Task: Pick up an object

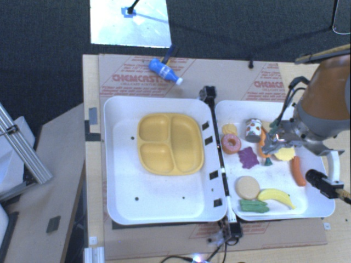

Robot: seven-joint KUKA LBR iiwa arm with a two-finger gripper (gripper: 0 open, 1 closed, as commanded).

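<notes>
the arm reaches in over the right bin (pixel 323 210), and its pincer (pixel 272 142) is down among the toy food near that bin's middle, towards the far edge of the bench. the step in hand looks like the reach and close of a pick, with nothing lifted yet. the dark fingers sit just by an orange piece (pixel 264 147) and a yellow piece (pixel 284 154), touching or nearly so, but i cannot tell whether they are spread or pressed together, nor whether anything sits between them.

the other candidates lie around it in the same bin: a pink donut (pixel 231 143) and a purple piece (pixel 248 158) on the side towards the left bin, a small white cup (pixel 253 129) at the far side, a carrot (pixel 298 170) towards the right edge, and a cookie (pixel 248 187), a banana (pixel 276 197) and a green piece (pixel 254 205) along the near edge. the left bin (pixel 118 201) carries a yellow tray (pixel 170 143).

the next move, as i judge it, calls for a firm close on the orange piece and a straight lift, clear of the crowded neighbours. the pieces there are packed tight, so a slip or a double catch seems likely.
</notes>
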